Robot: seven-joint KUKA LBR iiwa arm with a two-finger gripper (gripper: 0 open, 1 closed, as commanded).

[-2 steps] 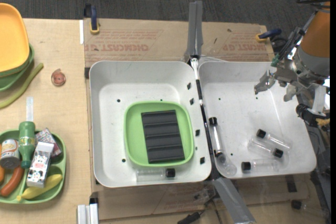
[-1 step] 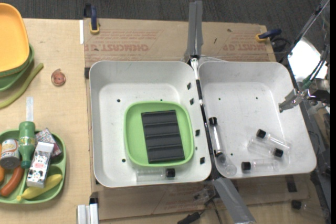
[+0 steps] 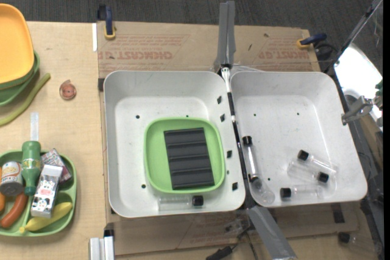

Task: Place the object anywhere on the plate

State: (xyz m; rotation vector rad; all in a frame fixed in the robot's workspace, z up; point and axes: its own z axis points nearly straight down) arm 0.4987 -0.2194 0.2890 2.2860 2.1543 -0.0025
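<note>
Fingers (image 3: pixel 356 110) at right-hand bin (image 3: pixel 286 85) outer rim, grip state impossible to tell. Capped vials (image 3: pixel 311 162) lie near, toward bin's front; green plate (image 3: pixel 153 149) well apart in neighbouring bin, black ridged block (image 3: pixel 189 158) resting on it.

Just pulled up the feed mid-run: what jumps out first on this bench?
The green plate in the middle of the left bin stands out, with a dark ribbed block lying on it. In the right bin, several clear tubes with black caps lie scattered toward its near side. Off to the far left, a green tray holds toy food and a bottle.
</note>
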